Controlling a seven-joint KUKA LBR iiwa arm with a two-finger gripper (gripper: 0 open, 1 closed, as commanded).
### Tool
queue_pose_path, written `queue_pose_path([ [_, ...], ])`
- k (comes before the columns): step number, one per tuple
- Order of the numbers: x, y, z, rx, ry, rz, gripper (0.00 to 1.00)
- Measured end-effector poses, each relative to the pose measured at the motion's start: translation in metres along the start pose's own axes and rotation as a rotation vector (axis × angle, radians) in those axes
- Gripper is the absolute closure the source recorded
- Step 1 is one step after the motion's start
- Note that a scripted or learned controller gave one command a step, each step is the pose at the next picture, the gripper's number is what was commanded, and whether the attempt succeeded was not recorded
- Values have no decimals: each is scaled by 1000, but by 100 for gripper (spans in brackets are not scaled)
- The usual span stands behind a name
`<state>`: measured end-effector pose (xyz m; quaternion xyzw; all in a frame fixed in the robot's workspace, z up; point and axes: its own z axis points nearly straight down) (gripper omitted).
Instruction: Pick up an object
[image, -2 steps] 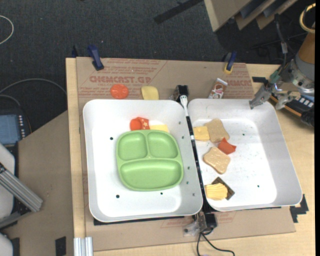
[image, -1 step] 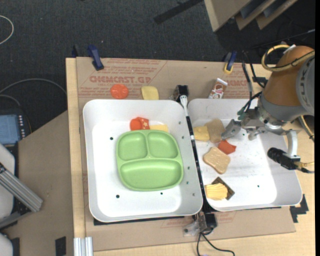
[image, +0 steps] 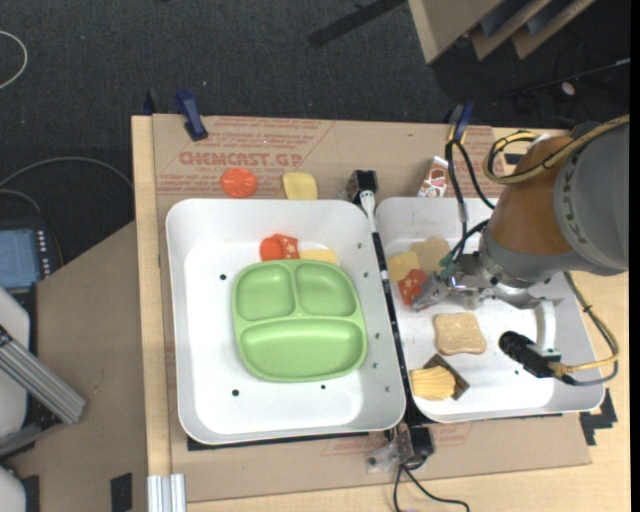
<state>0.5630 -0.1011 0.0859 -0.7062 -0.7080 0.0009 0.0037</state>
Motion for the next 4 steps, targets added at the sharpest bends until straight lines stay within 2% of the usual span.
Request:
queue_pose_path([
  [1, -8, -54, 2, -3, -3, 6, 0],
  [2, 5, -66, 2, -4, -2, 3, 0],
  [3, 4, -65, -8, -7, -4, 5, 100],
  [4, 93, -10, -104, -20, -3, -8, 100],
])
